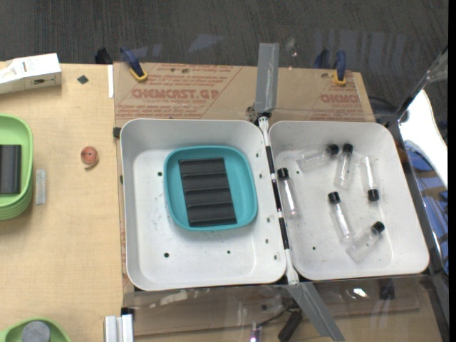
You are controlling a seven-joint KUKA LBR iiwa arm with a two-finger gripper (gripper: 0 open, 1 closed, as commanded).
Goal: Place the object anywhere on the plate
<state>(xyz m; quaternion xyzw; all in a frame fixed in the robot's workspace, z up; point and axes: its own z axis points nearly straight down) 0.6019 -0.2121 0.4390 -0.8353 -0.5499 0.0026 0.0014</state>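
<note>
A teal square plate [173,173] lies in the left white bin [142,248], a little left of the bin's middle. A dark ribbed insert [206,191] covers the plate's centre. Several clear vials with black caps lie scattered in the right white bin [399,258]. One vial [288,193] rests along that bin's left wall, closest to the plate. Another vial [341,217] lies near the middle, and a third [364,239] lies towards the front right.
A raised seam [274,191] divides the two bins. Cardboard [192,91] with blue-and-yellow clamps lies behind them. On the wooden bench to the left are a green tray [18,137], a small red disc [88,155] and a white box [28,72].
</note>
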